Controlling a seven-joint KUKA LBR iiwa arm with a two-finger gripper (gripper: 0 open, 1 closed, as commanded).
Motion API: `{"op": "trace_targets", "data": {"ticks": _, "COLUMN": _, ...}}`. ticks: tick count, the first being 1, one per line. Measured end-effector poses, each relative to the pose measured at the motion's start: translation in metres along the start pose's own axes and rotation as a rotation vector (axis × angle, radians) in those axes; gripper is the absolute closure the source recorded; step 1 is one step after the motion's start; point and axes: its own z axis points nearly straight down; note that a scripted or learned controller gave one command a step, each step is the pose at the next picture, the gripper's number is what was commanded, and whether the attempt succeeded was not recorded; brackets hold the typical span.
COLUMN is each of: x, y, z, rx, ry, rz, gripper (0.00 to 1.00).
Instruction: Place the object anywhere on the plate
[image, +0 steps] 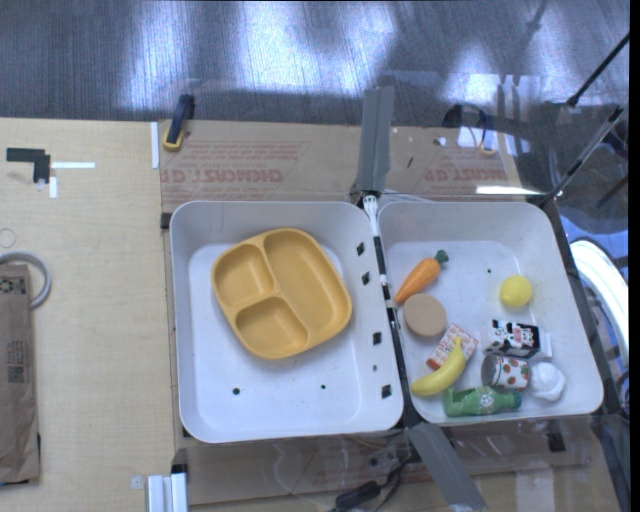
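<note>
A yellow plate (281, 292) with three compartments lies in the left bin (200, 390), with nothing on it. The right bin (480, 235) holds the toy items: an orange carrot (419, 277), a tan round disc (425, 316), a yellow banana (443, 371), a small yellow ball (516, 291), a green bottle (481, 401), a black-and-white carton (514, 338), a spotted can (505, 371) and a white piece (548, 380).
A red-and-white packet (452, 342) lies under the banana's tip. Brown cardboard (260, 165) lies behind the bins. A brown paper bag (15, 370) and a grey ring (30, 275) sit at the far left of the bench.
</note>
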Motion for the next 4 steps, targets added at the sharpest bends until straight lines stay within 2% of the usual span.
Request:
{"op": "trace_targets", "data": {"ticks": 1, "x": 0.0, "y": 0.0, "z": 0.0, "rx": 0.0, "ry": 0.0, "rz": 0.054, "gripper": 0.0}}
{"op": "trace_targets", "data": {"ticks": 2, "x": 0.001, "y": 0.0, "z": -0.007, "rx": 0.001, "ry": -0.007, "rz": 0.049, "gripper": 1.0}}
{"op": "trace_targets", "data": {"ticks": 3, "x": 0.001, "y": -0.002, "z": 0.028, "rx": 0.001, "ry": -0.001, "rz": 0.009, "gripper": 1.0}}
{"op": "trace_targets", "data": {"ticks": 4, "x": 0.002, "y": -0.002, "z": 0.02, "rx": 0.001, "ry": -0.007, "rz": 0.006, "gripper": 1.0}}
